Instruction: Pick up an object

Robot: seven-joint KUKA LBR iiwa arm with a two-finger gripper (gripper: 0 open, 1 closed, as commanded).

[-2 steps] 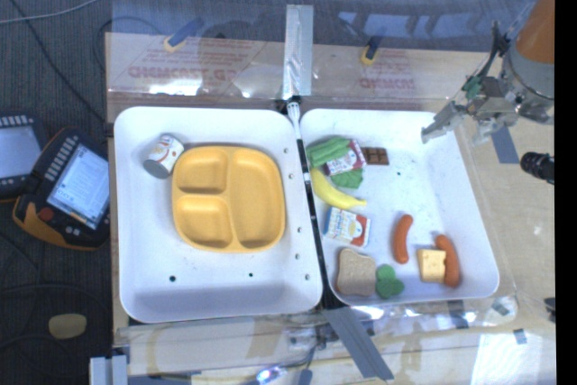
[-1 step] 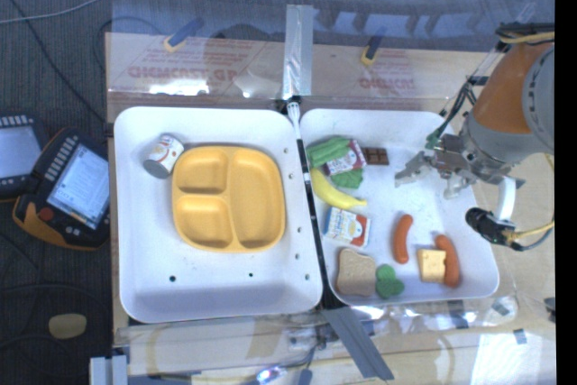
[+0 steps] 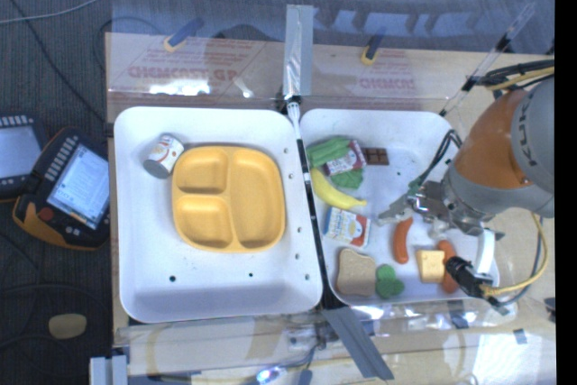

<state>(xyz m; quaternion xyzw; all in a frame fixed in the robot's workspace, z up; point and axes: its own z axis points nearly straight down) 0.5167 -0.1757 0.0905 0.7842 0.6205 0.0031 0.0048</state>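
The gripper [image 3: 407, 210] hangs low over the right bin [image 3: 410, 123], just above the orange sausage [image 3: 401, 241]; whether its fingers are apart or together cannot be told from this slant, and nothing shows between them. The sausage looks the likeliest target. It lies close to the cheese cube [image 3: 431, 265] and small carton [image 3: 348, 227], so a slightly off descent could nudge those or roll the sausage aside.

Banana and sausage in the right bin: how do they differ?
The banana is yellow; the sausage is orange-red. The banana is longer and curved; the sausage is shorter and nearly straight. The banana lies by the bin's left wall, among packets; the sausage lies nearer the arm. Both rest flat on the bin floor.
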